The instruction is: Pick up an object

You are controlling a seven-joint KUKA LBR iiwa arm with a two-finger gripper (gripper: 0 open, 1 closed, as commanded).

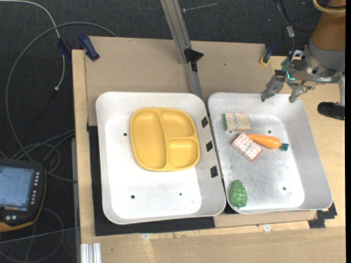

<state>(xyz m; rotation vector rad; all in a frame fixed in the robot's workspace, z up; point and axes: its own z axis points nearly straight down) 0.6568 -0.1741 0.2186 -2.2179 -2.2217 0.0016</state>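
**Gripper poised over the right bin**

Above the far edge of the right bin [312,163], the gripper [284,95] hangs with its 2 fingers apart, holding nothing. The carrot [265,142] lies nearer, touching a patterned box [246,147]. Best to descend straddling the carrot's width, clear of the box. No writing is legible.
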